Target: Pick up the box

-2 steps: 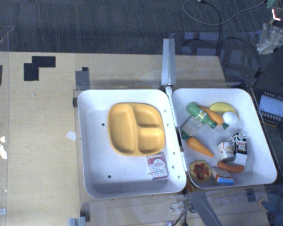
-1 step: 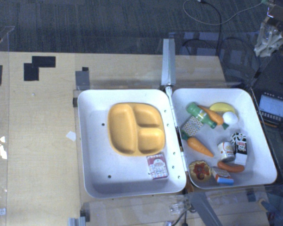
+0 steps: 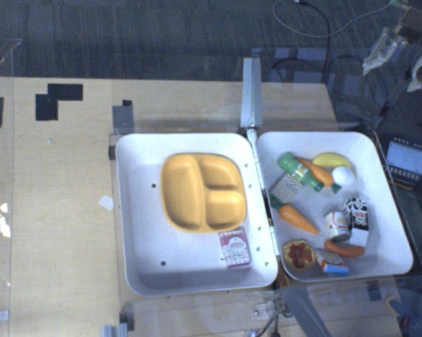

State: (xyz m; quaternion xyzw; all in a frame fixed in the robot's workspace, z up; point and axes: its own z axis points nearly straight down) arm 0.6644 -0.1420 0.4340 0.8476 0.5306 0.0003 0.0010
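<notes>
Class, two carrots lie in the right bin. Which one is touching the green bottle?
The upper carrot, lying against the green bottle beside the banana. The lower carrot lies apart, nearer the bin's middle.

Left bin (image 3: 136,201) carries a yellow divided tray (image 3: 201,191), sitting up toward its centre. Over in the right bin (image 3: 377,165) it's crowded: green bottle (image 3: 299,172) lying tilted, banana (image 3: 331,159) at the back, white egg (image 3: 342,175) just beside it, a carrot (image 3: 298,219) mid-bin, black-and-white carton (image 3: 357,214), a sausage (image 3: 344,249) near the front, small pizza (image 3: 298,254) at the front-left corner
</notes>
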